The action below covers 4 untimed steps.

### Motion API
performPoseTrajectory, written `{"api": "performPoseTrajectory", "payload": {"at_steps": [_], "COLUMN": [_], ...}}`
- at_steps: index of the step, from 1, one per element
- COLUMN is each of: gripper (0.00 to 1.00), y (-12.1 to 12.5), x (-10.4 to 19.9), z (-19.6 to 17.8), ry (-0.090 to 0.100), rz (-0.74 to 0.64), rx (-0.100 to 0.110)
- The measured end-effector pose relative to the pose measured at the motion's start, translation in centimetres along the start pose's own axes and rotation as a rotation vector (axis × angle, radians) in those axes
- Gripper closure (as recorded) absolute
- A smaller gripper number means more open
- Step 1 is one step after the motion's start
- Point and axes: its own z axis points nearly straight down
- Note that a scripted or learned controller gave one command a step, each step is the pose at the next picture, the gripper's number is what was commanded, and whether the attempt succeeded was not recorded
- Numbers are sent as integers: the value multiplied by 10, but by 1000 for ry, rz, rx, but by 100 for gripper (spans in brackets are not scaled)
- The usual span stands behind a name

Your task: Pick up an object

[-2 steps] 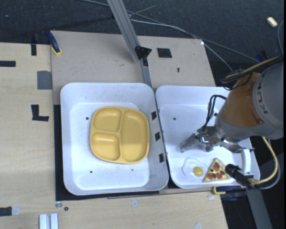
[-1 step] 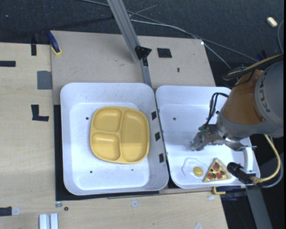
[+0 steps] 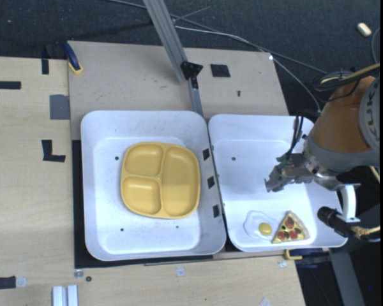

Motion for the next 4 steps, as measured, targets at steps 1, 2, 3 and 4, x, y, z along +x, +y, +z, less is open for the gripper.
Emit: {"api": "performPoseTrajectory", "payload": {"at_steps": [1, 2, 3, 4], "gripper": [100, 100, 100, 100], "y": [6, 6, 27, 44], "x": [4, 4, 58, 112], "z": [-44, -67, -74, -60], "ry": [0, 0, 2, 1], "rz": [-1, 0, -5, -5], "rx": [0, 2, 3, 5]}}
